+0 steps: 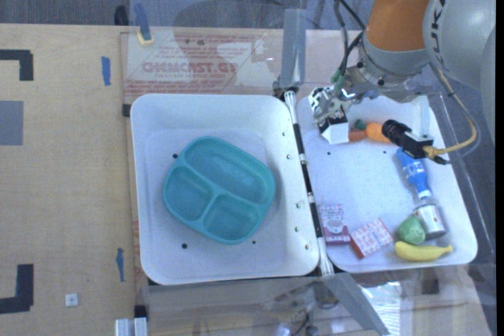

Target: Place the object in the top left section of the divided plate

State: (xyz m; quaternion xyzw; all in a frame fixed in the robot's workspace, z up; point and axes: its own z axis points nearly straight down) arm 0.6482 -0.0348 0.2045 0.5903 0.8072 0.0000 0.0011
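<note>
A teal divided plate (220, 189) lies in the left bin (157, 122), turned at a slant, with one long section and two smaller ones, all bare. My gripper (327, 111) hangs over the far left corner of the right bin (370, 169), close to the wall between the bins. An orange carrot (364, 133) lies just right of the gripper, beside a small white piece (335, 134). Whether anything is in the gripper's grasp cannot be made out.
In the right bin lie a blue bottle (413, 175), a silver can (430, 219), a green fruit (409, 230), a yellow banana (423, 250) and two red-and-white packets (334, 223) (370, 237). A clear sheet (205, 67) stands behind the left bin.
</note>
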